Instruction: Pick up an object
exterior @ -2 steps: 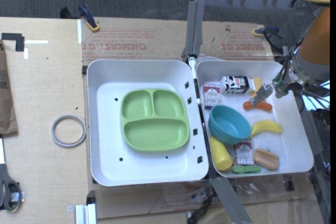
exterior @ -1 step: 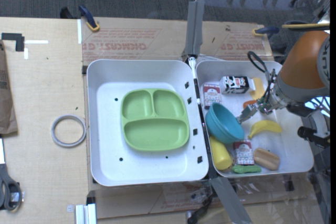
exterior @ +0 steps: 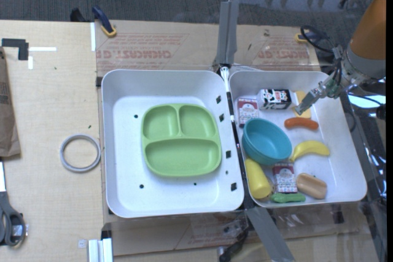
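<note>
Bins sit side by side on the bench (exterior: 49, 101): the left bin (exterior: 116, 132) carries a green divided plate (exterior: 182, 140), and the right bin (exterior: 350, 150) carries a clutter of small toy foods. Toward that bin's 12 o'clock lies a small black-and-white carton (exterior: 274, 98), with a red-and-white packet (exterior: 247, 111) just beside it at 8 o'clock. A blue bowl (exterior: 267, 140) sits near the bin's middle, slightly toward 9 o'clock. An orange sausage-shaped piece (exterior: 301, 123) lies at about 1 o'clock from the bowl, and a yellow banana (exterior: 310, 149) lies at the bowl's 3 o'clock. At the bin's 6 o'clock edge are a yellow cylinder (exterior: 256, 180), a second small red packet (exterior: 284, 177), a green piece (exterior: 288, 197) and a tan bun-like piece (exterior: 311, 185), all close together. The arm (exterior: 368, 40) comes in from 3 o'clock, and its pincer (exterior: 305, 107) hangs just above the orange sausage-shaped piece, close beside a pale yellow object (exterior: 303, 99) at the carton's 3 o'clock. I cannot tell how the pincer stands, nor whether anything sits within it. Out on the bench at 9 o'clock from the left bin lies a tape ring (exterior: 80, 153).
</note>
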Robot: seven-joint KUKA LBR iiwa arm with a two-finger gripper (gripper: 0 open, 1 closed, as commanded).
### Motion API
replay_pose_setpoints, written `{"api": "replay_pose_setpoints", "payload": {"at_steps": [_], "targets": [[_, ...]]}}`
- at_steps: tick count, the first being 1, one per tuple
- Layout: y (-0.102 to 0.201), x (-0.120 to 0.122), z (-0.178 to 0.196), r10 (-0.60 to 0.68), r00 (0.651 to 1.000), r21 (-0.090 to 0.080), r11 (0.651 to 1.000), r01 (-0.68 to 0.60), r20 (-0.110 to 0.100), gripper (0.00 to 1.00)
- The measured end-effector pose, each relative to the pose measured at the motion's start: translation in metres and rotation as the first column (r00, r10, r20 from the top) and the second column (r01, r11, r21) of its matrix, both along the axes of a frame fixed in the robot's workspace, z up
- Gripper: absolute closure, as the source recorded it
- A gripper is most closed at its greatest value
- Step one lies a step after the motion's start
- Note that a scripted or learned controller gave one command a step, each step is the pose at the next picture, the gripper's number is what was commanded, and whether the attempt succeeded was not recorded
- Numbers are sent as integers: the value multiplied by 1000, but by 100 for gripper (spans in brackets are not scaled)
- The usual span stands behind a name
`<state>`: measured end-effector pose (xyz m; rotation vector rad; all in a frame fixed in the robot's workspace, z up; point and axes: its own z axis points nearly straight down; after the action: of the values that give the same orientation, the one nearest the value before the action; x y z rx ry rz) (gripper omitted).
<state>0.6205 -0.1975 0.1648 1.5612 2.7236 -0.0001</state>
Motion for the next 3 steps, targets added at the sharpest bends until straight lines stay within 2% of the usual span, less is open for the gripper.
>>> {"api": "replay_pose_setpoints", "payload": {"at_steps": [1, 2, 3], "targets": [[28, -43, -73, 251, 968, 1, 968, -251, -1, 0], [62, -73, -69, -54, 999, 1, 999, 54, 0, 0], [59, -65, -73, -99, 995, 1, 995, 99, 0, 0]]}}
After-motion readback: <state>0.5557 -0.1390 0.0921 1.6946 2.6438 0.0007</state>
